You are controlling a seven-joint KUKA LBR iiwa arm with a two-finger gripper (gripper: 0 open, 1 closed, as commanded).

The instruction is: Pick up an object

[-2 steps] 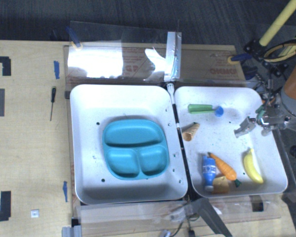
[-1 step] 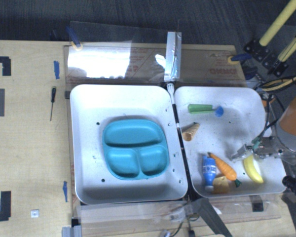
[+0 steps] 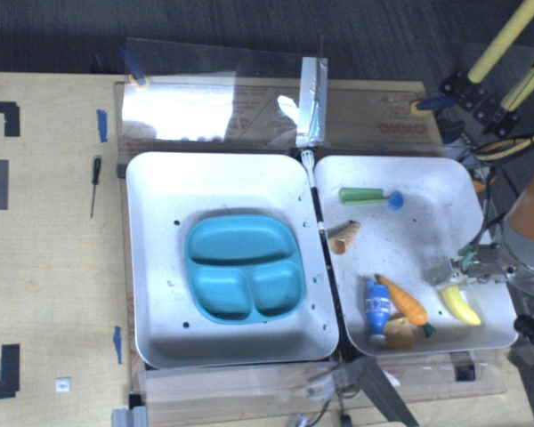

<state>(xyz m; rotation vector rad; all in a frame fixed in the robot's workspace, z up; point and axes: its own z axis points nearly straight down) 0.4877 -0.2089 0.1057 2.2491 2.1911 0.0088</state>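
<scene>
Banana (image 3: pixel 460 306) just below jaws

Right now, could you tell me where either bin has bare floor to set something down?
Left bin: a bare margin rings the blue tray, widest above it. Right bin: free in the middle, between the green marker and the carrot. Crowded near the banana and gripper.

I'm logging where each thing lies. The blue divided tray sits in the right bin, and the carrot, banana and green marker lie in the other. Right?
Not quite. The camera view shows the blue divided tray in the left bin; the carrot, banana and green marker lie in the right bin.
</scene>
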